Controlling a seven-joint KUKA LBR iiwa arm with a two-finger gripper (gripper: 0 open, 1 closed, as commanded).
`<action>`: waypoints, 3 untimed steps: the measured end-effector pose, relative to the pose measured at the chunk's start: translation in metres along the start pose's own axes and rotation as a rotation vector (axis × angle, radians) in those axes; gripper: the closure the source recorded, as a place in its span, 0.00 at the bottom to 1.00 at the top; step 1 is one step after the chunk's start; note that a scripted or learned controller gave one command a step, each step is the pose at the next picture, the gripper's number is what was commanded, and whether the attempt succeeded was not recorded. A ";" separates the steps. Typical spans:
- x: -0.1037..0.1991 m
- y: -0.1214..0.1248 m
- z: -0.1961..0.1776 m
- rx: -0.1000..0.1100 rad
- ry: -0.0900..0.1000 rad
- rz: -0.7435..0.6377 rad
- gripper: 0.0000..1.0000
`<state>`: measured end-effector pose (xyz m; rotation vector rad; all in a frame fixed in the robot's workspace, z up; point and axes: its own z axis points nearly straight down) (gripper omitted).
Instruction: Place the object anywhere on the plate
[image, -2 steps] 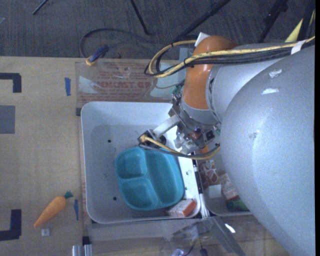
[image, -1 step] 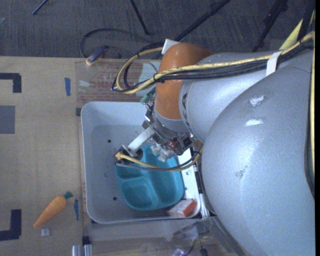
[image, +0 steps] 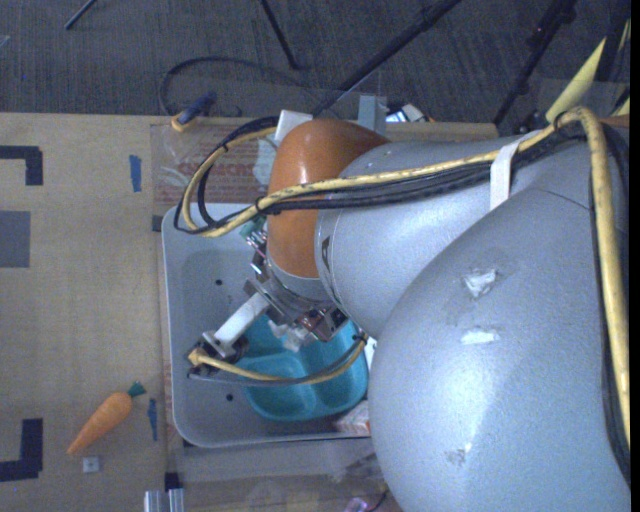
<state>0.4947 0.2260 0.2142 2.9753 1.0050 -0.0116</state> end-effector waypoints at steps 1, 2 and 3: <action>-0.013 -0.010 0.026 0.002 -0.002 -0.201 1.00; -0.013 -0.010 0.026 0.002 -0.002 -0.202 0.00; -0.012 -0.010 0.020 0.003 -0.009 -0.206 1.00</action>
